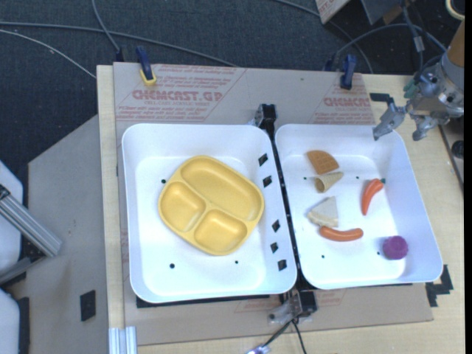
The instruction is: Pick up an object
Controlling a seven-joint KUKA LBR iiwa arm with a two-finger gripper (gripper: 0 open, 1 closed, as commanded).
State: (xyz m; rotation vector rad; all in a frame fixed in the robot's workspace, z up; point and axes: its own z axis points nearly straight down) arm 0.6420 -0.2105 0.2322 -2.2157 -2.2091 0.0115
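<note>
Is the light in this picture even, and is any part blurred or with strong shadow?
In the camera view the light is soft and even; the yellow tray and the sausage look sharp, with faint shadows; the tool at the right bin's far corner looks slightly blurred.

Quick count: two white bins (140, 198) side by side, one yellow divided plate (212, 204) in the left one, and six bits of toy food in the right one, namely a bread slice (321, 161), a cone (329, 181), a sandwich wedge (324, 212), a carrot (371, 195), a sausage (341, 233) and a purple ball (394, 247).
</note>
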